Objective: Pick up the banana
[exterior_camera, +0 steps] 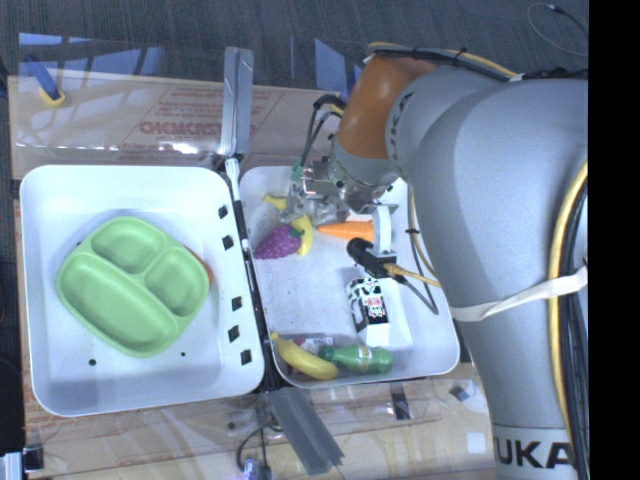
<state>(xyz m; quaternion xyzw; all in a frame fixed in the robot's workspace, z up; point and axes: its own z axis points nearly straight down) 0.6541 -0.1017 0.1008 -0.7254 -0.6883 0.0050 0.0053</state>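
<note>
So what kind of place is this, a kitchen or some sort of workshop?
Most likely a robot test lab, not a kitchen. A big grey arm reaches over two white bins on a bench, and the food, such as the banana and grapes, looks like plastic toys.

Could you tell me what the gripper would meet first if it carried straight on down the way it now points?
Probably the purple grapes and the yellow item beside them: the gripper points down at the right bin's upper left. The banana lies at the near edge, well off that line. Depth is hard to judge.

The grey arm bends down, its gripper (303, 200) lowered.
</note>
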